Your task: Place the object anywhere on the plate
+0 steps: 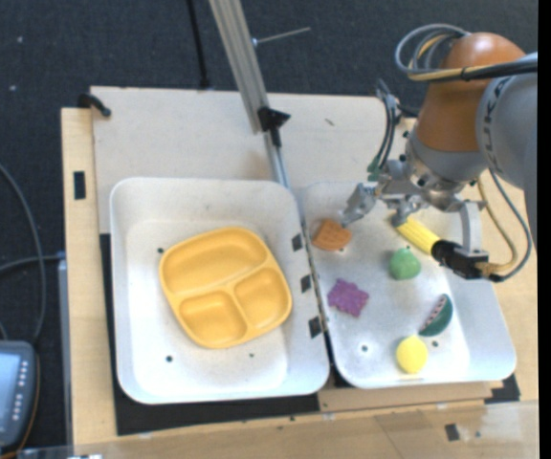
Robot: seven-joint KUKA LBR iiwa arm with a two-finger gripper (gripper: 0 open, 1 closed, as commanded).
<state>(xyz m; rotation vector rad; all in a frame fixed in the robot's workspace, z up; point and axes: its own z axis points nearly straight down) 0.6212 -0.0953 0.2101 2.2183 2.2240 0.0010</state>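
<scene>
Overhead, your gripper [383, 199] hangs low over the far end of the right bin [476, 352], and from this slant you cannot tell how it is set or whether it has anything. You see the grey arm [515, 132] come in from the right, its orange band [462, 89] bulging just above the wrist, cables looping over the top, the wrist pitched down and leftward toward the divide between the bins. Just below and left of the tool lies an orange-brown piece [331, 235], near it; contact cannot be made out. A yellow corn cob [419, 234] sits tilted under the wrist, touching or nearly so (the wrist hides part of it). Farther out in the same bin you have a green round item [405, 265], a purple piece [348, 297], a watermelon slice [436, 315] and a yellow ball [411, 354], each apart from the others. The plate [224, 285], a yellow one with three compartments, rests in the left bin [142, 352], well apart from the tool. A slanted metal rail [242, 55] crosses the bench [161, 132] behind both bins.
</scene>
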